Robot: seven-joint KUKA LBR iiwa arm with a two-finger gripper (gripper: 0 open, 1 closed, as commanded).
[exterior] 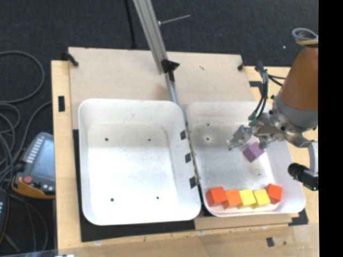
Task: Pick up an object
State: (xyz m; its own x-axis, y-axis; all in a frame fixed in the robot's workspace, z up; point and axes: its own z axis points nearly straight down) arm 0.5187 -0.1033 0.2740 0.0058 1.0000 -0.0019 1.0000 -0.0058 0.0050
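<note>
A purple block (pixel 253 152) lies tilted in the right bin (pixel 214 116), toward its right side. My gripper (pixel 251 143) hangs directly over it, at the block's upper edge. The fingers (pixel 236 140) stand open, spread wider than the block. I cannot tell whether they touch it. Along the right bin's front wall sits a row of blocks: an orange one (pixel 216 195), another orange one (pixel 232 198), two yellow ones (pixel 247 197) and an orange one (pixel 274 192) at the right end.
The left bin (pixel 134 159) lies beside the right one, with a divider edge (pixel 188 154) between them. A slanted metal post (pixel 153 31) rises from behind the bins. Cables and a pendant (pixel 35 165) lie off the bench to the left.
</note>
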